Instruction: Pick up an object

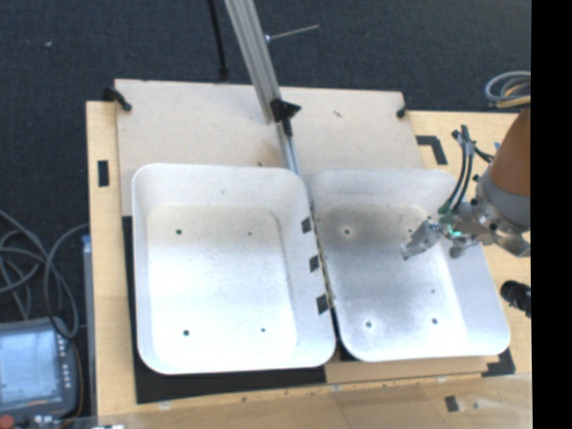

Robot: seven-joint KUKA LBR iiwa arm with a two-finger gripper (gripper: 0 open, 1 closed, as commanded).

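My gripper hangs over the right white bin, near that bin's upper right part and low above its floor. The grey arm with its orange band reaches in from the right edge. The grey gripper body blurs against the speckled bin floor. Nothing shows in the gripper. The bin floors carry just small dark dots and grey scuffing.
The left white bin lies beside the right one, a narrow divider with dark clips between them. A slanted metal pole stands behind the bins. Cables hang by the wrist. A screen unit sits at lower left.
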